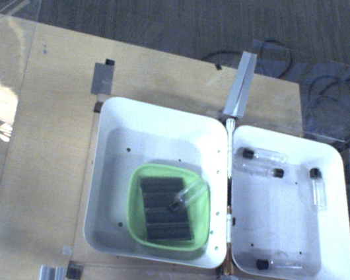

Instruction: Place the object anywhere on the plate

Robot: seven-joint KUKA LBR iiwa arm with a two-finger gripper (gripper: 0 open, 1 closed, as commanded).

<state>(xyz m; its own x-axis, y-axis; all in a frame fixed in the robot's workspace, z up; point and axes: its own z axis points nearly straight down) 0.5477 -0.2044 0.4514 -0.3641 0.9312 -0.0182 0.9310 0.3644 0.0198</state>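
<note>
Whether the claw is apart or together cannot be told. The clear vials are hard to make out against the white, and mostly their black caps are seen. The dark ribbed blocks (164, 209) on the green plate (133, 210) run together, so their number cannot be fixed; perhaps three.

Two bins are counted: the left bin (98, 176) and the right bin (342, 226). One plate is seen, in the near part of the left bin. One vial (188, 194) is laid slanted on the plate's right side, on the blocks. Four more vials are counted in the right bin: two far left (265, 156) (265, 170), one far right (318, 189), one near (279, 262).
</note>
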